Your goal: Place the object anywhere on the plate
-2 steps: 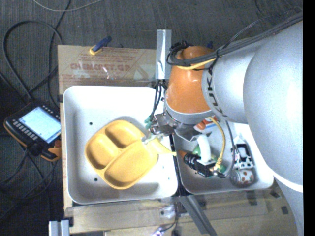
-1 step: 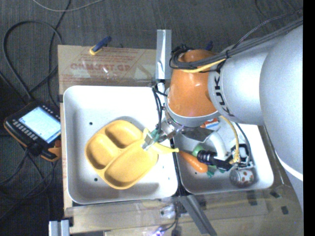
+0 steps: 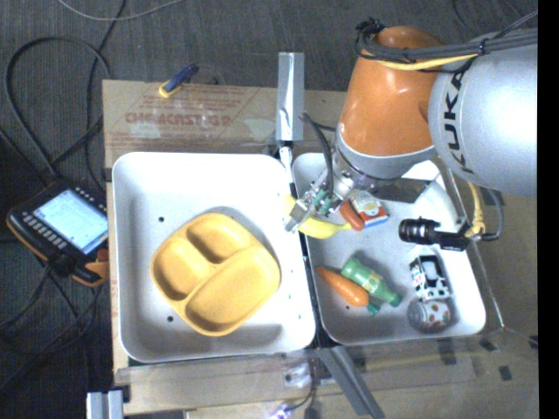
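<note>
A yellow plate (image 3: 217, 271) with three compartments lies in the left bin (image 3: 140, 182), a little below its middle. My gripper (image 3: 310, 209) hangs over the divide between the two bins, just right of the plate's upper edge. Its fingers are shut on a yellow banana (image 3: 320, 229), which sticks out below and to the right of them. The banana sits above the right bin's left rim, apart from the plate. The orange wrist hides the upper part of the right bin (image 3: 472, 312).
The right bin holds a carrot (image 3: 342, 287), a green bottle (image 3: 371, 281), a red and white pack (image 3: 365, 210), a small black and white item (image 3: 428, 273) and a grey round object (image 3: 430, 314). A control pendant (image 3: 61, 225) lies left of the bench.
</note>
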Controlling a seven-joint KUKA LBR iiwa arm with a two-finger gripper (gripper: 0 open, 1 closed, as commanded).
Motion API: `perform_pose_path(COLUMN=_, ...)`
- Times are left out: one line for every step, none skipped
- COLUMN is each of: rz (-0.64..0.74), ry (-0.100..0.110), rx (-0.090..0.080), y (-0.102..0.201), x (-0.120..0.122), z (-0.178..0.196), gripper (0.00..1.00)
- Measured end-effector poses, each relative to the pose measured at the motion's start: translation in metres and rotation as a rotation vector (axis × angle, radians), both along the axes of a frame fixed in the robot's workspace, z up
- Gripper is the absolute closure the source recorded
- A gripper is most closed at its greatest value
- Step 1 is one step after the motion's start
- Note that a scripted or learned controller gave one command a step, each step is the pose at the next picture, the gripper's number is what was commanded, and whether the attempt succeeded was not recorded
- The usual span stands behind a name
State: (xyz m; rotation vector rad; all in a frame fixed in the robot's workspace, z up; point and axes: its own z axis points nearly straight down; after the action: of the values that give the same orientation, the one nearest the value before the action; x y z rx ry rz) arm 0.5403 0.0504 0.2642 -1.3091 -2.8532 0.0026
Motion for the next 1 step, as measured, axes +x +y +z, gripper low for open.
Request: perform_pose_path(rz=0.029, ry=0.003, rx=0.000, y=0.0584, x=-0.0149, z=-0.0489, gripper=1.00)
